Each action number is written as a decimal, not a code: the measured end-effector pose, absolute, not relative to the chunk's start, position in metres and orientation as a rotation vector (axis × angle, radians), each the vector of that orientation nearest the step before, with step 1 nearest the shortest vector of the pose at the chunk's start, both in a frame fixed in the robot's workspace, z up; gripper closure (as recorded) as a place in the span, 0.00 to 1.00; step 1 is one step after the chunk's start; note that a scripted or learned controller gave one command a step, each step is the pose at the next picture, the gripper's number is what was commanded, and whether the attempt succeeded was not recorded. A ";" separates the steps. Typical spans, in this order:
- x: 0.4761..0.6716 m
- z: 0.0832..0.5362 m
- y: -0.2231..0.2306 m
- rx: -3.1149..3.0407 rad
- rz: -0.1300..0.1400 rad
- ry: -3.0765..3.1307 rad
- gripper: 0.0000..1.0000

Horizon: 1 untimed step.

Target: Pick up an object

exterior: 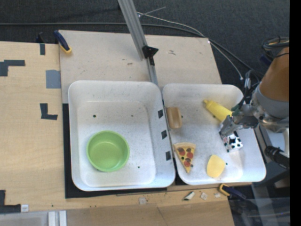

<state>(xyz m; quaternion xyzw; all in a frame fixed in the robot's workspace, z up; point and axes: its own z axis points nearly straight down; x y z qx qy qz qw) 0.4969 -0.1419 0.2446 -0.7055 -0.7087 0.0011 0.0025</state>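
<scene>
Nearest my camera, along the bench's front edge, I can see a small clamp with a yellow tip (225, 190) and a few bits of white debris (189, 196), all below the gripper (229, 132) and slightly to its left in the frame.

From my seat the gripper sits low over the right bin (251, 173), near that bin's right wall, with the grey wrist and orange band of the arm (275, 86) coming in from the right behind it. I cannot tell how its jaws stand; the dark hardware blurs together at this angle, and I see nothing clearly caught in it.

Just below the gripper, touching or nearly touching it in my view, lies a small black-and-white object (234, 143), too small to identify. Just above and left of the gripper is a yellow bottle-shaped object (217, 109), lying tilted, its near end close beside the gripper. Further below and a little left rests a pale yellow rounded piece (216, 166). To the left and below sits a toy pizza slice (185, 157), point toward me. Left and a little above lies a brown block (174, 117), near the bin's left wall.

Well off to the left, in the left bin (75, 126), a green bowl (108, 150) stands upright in the near-left corner. A grey metal pole (135, 27) slants up from between the bins.
</scene>
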 end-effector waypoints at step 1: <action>0.491 0.240 -0.098 -2.213 0.005 -2.221 1.00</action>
